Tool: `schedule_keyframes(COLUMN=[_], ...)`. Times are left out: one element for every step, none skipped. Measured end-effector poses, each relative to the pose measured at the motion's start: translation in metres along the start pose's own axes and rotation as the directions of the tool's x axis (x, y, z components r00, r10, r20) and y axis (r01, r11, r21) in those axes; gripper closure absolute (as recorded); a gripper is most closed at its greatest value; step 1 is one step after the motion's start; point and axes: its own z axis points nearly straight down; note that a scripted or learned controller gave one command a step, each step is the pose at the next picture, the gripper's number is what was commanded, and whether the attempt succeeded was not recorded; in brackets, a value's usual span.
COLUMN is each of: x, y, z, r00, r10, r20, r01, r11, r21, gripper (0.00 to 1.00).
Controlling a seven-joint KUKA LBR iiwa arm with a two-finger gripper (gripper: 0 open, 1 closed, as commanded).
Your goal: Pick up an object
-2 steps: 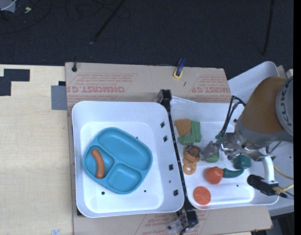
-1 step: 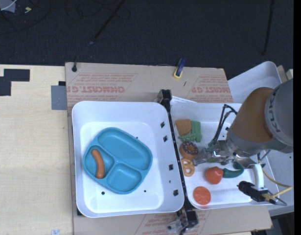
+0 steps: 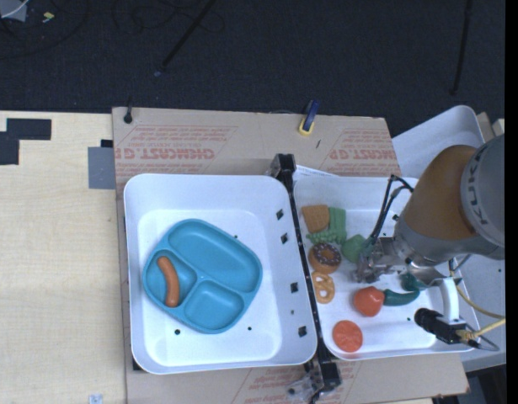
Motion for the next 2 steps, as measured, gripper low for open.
schedule_keyframes(x=[0.007, 0.005], y=[-0.007, -0.008], z=[-0.052, -0.115], r00=[1.0, 1.0], r10=[-0.007, -0.006], r20=[0.001, 0.002], r01=[0.007, 0.006], r11=[1.0, 1.0], r21=[-0.003, -0.005], gripper=[1.0, 1.0])
